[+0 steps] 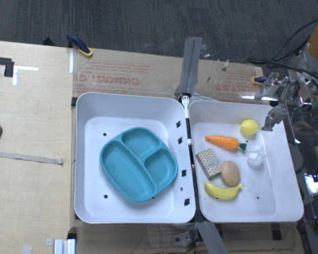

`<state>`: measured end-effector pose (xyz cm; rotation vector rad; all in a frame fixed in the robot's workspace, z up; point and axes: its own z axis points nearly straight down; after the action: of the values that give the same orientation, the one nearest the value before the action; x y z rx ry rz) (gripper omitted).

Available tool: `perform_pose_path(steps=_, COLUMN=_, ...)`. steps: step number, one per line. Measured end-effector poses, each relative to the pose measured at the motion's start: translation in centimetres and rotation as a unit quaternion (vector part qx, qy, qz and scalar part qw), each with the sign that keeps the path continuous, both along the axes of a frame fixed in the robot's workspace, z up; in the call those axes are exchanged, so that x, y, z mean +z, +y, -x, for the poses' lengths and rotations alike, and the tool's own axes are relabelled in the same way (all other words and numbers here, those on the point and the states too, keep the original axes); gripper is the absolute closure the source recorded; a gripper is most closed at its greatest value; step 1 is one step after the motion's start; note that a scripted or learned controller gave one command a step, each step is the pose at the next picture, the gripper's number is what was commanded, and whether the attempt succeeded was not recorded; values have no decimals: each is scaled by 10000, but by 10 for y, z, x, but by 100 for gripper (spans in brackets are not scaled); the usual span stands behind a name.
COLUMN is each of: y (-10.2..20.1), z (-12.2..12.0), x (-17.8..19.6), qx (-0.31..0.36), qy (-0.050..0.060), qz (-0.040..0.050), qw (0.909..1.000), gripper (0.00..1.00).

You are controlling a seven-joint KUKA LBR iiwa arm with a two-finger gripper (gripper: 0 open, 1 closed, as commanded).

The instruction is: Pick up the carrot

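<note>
the carrot (222,142) is lying flat in the right bin (284,206), near the lemon (249,127). it is looking light, rigid and smooth; the thick orange middle is offering the surest hold. the gripper (272,120) is hovering at the bin's upper right; its spread cannot be told.

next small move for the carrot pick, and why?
Probably shift the gripper left and down until it sits over the carrot. It now hangs at the right bin's upper right, near the lemon, with nothing between its fingers; the carrot lies apart, left of it.
</note>
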<state>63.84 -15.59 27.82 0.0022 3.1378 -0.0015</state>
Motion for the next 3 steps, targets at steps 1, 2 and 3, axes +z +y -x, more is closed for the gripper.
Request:
perform_pose_path(steps=1, y=53, z=19, x=-179, qx=276, qy=-27, qz=0, qw=9996, gripper=0)
perform_pose_path(steps=2, y=58, z=7, x=-180, qx=272, qy=-27, qz=8, qw=9996, gripper=0)
perform_pose_path(steps=3, y=45, z=24, x=-180, qx=480, qy=-48, qz=13, qw=9988, gripper=0)
